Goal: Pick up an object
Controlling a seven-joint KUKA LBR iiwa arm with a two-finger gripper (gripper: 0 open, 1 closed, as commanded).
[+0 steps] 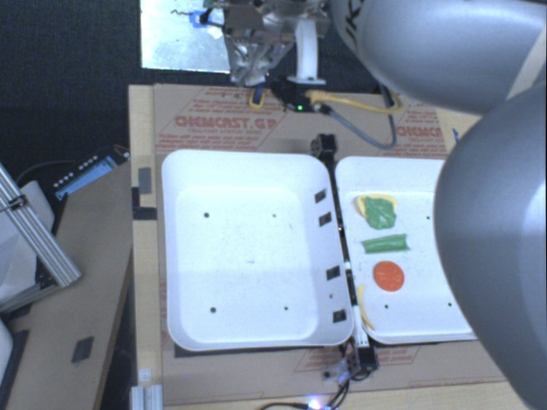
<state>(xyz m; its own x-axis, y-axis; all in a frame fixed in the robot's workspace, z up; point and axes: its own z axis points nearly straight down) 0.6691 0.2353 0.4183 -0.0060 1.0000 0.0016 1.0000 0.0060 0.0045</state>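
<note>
Two white bins sit side by side on the bench, joined by a row of black clips down the middle. In the right bin [402, 327], nearest me, lies an orange disc [389, 276]; just beyond it a green strip [385, 244] lies crosswise, and beyond that a yellow-and-green piece [378, 210], all three close together but apart, near the bin's left wall. The left bin [244, 250] shows its bare white floor. The arm's big grey body [496, 186] looms over the right side. Far back, past both bins, the gripper [248, 67] hangs above the cardboard's far edge, well away from the objects; whether it is spread or closed I cannot tell.
</note>
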